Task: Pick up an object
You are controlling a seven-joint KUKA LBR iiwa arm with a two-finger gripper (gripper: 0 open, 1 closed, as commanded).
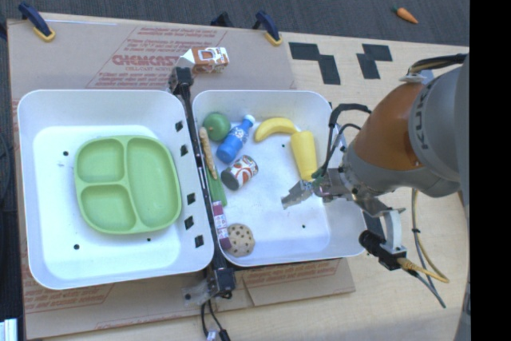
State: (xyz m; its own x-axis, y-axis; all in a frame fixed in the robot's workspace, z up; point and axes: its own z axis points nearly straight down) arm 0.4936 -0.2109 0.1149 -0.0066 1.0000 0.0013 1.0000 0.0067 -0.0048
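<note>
Presently: gripper (297,194) open, empty, low in right bin (319,239) — yellow bottle (303,155) nearby (pick not yet made).

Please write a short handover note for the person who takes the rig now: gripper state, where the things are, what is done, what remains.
Gripper: low in the right bin, open, holding nothing.
Right bin: banana, yellow bottle, blue bottle, green ball, can, dotted ball.
Left bin: green divided plate.
Done: nothing picked up.
Left: close on one object, probably the nearby yellow bottle or can, and lift it.
</note>
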